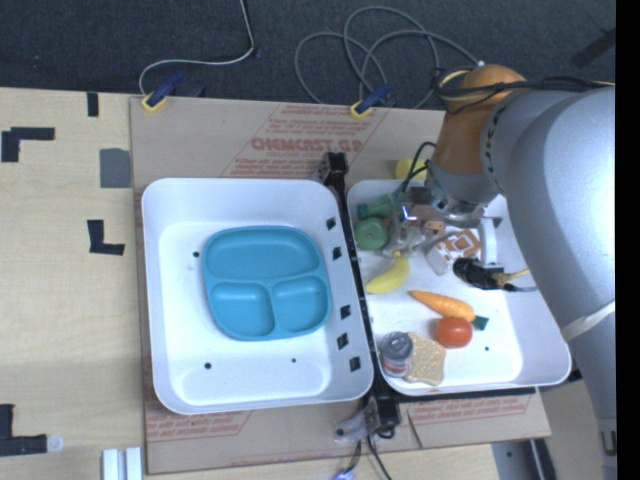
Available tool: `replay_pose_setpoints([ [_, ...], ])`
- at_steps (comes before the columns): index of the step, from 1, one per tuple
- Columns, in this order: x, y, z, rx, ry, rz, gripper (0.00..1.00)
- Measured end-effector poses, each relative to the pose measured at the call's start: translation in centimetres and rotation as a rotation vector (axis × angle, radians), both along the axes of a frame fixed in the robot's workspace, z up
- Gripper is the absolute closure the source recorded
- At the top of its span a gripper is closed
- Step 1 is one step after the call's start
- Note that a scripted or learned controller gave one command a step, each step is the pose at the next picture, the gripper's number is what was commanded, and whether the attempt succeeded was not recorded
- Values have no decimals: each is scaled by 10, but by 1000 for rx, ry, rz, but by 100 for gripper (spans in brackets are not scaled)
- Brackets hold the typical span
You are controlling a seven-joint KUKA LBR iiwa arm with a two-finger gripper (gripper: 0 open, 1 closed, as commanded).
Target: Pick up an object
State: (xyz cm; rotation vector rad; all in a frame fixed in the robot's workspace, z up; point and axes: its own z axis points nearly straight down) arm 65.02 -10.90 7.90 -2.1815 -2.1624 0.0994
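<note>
My claw (415,230) hangs low over the upper left part of the right bin (520,353), right of centre in the frame. I cannot tell how it is set. Just left of it sits a green toy (372,232), and just below it a yellow banana (389,277). Lower in the bin lie a carrot (441,303), a red tomato (454,332), a small can (396,349) and a tan cracker (427,362). The left bin (170,298) holds a blue divided plate (266,280).
</note>
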Motion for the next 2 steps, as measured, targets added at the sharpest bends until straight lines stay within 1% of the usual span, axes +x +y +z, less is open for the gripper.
replay_pose_setpoints([
  [1, 0, 3, 0, -4, -1, -1, 0],
  [2, 1, -27, -1, 16, 2, 8, 0],
])
